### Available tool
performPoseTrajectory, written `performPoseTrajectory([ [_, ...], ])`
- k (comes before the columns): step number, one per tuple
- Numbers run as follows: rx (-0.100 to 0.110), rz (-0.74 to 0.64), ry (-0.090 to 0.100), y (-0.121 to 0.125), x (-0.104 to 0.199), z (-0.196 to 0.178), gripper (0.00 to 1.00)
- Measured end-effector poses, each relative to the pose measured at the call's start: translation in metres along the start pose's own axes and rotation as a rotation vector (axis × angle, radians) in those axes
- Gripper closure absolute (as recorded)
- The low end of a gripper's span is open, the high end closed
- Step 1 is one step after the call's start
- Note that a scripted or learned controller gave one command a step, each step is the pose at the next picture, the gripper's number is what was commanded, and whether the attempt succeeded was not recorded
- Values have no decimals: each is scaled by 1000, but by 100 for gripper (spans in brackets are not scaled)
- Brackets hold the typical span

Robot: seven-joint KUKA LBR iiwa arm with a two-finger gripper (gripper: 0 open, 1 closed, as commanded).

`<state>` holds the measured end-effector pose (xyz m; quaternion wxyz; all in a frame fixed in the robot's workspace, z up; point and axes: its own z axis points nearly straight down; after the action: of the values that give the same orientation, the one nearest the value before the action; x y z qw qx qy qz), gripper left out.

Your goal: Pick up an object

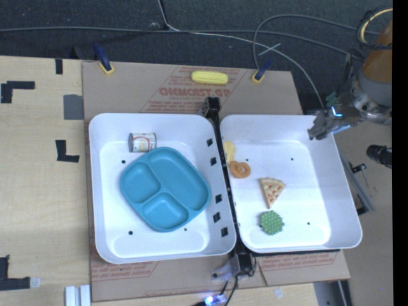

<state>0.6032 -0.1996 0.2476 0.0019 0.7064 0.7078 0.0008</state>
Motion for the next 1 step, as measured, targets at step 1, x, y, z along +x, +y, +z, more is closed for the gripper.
performPoseTrajectory([
  [1,5,-3,2,7,43,8,100],
])
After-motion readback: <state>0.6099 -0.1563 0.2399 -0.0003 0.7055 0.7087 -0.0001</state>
